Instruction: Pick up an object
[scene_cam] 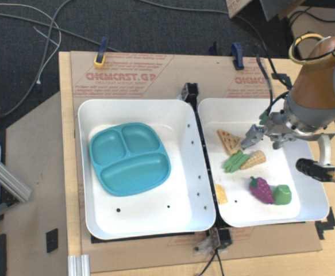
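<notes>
Your gripper (251,138) is hovering in the right bin (311,211), directly above the green toy vegetable (234,162) beside the waffle slice (228,140); you cannot tell its opening. The teal plate (130,158) is sitting in the left bin (98,217).

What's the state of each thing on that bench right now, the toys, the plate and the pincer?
Pincer: low in the right bin, just above the green toy.
Teal plate: flat in the left bin.
Waffle piece: lying flat.
Green toy: lying flat, beside the cone.
Cone: on its side.
Purple grapes: lying, against the green block.
</notes>
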{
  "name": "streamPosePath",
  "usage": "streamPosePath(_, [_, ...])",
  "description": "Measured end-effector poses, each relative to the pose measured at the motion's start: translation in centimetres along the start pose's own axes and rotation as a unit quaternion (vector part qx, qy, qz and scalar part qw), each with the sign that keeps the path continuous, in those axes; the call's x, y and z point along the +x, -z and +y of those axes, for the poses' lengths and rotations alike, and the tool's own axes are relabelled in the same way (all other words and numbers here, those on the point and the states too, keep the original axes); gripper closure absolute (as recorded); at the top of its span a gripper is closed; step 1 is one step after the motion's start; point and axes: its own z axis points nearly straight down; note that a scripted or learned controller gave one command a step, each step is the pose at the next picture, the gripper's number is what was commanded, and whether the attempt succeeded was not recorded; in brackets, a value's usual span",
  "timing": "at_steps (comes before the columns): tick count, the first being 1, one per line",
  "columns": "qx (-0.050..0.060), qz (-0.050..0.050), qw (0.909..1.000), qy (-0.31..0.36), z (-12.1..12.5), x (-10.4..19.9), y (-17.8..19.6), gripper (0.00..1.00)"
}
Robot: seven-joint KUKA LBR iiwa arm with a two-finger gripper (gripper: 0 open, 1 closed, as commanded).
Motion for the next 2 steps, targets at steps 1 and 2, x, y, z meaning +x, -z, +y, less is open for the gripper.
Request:
streamPosePath(1, [0.0,0.0,1.0,0.0,0.7,-0.4,-4.8,0.0])
streamPosePath(2, [-0.004,-0.001,1.0,0.0,0.9,-0.5,-3.4,1.0])
